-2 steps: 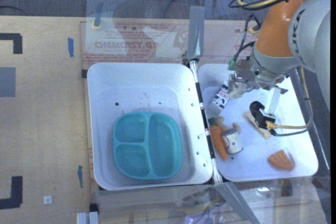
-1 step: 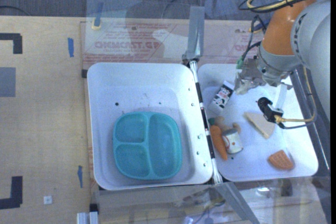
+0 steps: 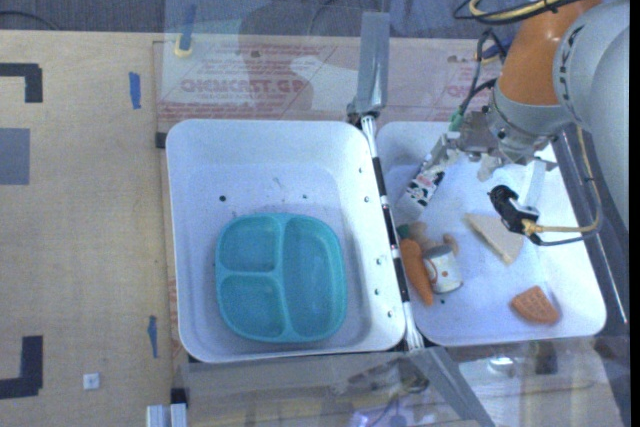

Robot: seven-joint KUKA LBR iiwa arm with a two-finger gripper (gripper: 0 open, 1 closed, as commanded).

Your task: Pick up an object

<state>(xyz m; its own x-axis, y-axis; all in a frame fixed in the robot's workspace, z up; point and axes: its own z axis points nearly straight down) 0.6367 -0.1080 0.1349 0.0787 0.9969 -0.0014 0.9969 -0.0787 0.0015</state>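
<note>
My gripper [image 3: 452, 161] hangs over the far left part of the right bin [image 3: 585, 315], under the grey arm with its orange band. A small white item with black spots [image 3: 425, 187] lies right at the gripper's lower left end; whether it is held is unclear. Nearer the front lie an orange carrot [image 3: 416, 272], a small white cup-like piece [image 3: 443, 271], a pale wedge [image 3: 496, 236] and an orange slice [image 3: 534, 305].
The left bin [image 3: 190, 165] holds a teal divided plate [image 3: 281, 277]. A ridge where the two bin walls meet [image 3: 385, 225] separates the bins. Bare wooden bench [image 3: 80, 215] lies to the left.
</note>
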